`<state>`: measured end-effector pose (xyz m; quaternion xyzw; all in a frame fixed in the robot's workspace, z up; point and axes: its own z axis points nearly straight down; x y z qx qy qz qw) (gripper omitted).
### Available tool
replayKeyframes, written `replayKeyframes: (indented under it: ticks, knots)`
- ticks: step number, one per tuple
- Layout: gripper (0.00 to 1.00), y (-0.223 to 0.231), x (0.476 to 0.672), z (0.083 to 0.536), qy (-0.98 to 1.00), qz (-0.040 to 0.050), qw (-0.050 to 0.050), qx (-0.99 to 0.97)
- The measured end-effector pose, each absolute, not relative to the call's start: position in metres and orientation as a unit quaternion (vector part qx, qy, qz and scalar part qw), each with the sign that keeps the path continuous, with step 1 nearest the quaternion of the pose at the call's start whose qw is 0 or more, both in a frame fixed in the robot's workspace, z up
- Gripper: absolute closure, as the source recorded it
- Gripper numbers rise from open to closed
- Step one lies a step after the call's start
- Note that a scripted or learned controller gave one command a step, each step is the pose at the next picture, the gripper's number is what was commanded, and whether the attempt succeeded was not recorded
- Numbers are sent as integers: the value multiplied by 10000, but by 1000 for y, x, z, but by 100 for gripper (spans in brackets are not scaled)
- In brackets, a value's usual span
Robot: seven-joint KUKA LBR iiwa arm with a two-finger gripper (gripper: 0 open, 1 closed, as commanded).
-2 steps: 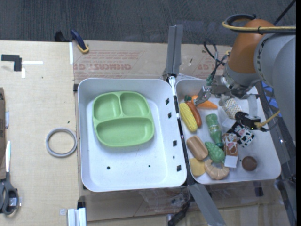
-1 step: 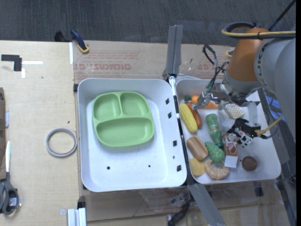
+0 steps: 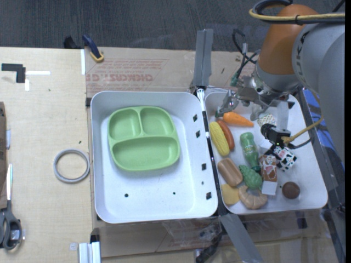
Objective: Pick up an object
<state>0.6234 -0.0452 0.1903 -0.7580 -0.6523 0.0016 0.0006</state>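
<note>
Camera view. The arm [image 3: 307,43] enters from the right, its orange band at the far right and the grey wrist angled down over the far end of the right bin [image 3: 312,199]. The claw [image 3: 241,104] hangs low at that bin's far left corner, just above and beside the carrot [image 3: 239,119]; whether it is released or clenched cannot be told, since the wrist housing and cables crowd it. A yellow cable loops over the orange band and is cut off by the frame's top right.

The right bin holds the candidate objects, packed close: a corn cob [image 3: 220,137] touching a red sausage-like piece [image 3: 228,135], a green bottle [image 3: 249,149], a brown bread-like piece [image 3: 230,172], a dark green leafy piece [image 3: 252,177], a small carton [image 3: 269,174], a black-and-white die [image 3: 286,158], a brown ball [image 3: 290,190], and pale items at the near edge that are hard to identify. The arm hides the bin's far right part.

The left bin [image 3: 109,201] carries a green divided plate [image 3: 144,138]. On the table [image 3: 38,125], left of the bins, lie a tape ring [image 3: 71,165] and scissors [image 3: 10,223], the latter cut off by the frame's edge.
</note>
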Motion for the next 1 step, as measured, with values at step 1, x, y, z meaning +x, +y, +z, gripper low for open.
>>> replayKeyframes:
  ticks: [1]
  knots:
    - [0, -111, 656, 98, -6756, 15, 2, -7373]
